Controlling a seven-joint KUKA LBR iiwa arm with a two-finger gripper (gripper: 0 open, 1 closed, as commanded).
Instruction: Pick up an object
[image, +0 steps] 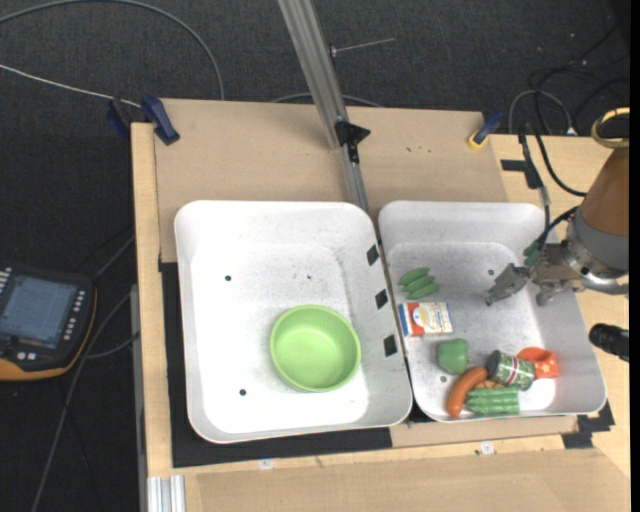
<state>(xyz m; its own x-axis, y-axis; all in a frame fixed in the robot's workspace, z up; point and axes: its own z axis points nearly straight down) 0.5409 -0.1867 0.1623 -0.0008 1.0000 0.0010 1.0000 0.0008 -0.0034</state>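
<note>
— Progress so far?

— Nothing is lifted yet. The gripper (512, 284) hangs over the right bin (455, 215), above bare floor near its back right part, and I see nothing between its fingers. Whether they are spread or pressed together, I cannot tell from this slant.

— Where are the candidates?

— Clustered toward the front of that bin: a small white carton (425, 319), a green pea pod (418, 282) behind it, a green pepper (453, 354), a can (511, 370), an orange carrot (463, 388). A green bowl (315, 347) sits in the left bin (250, 225).

— What is left?

— Choosing one, descending, closing, lifting.
</note>
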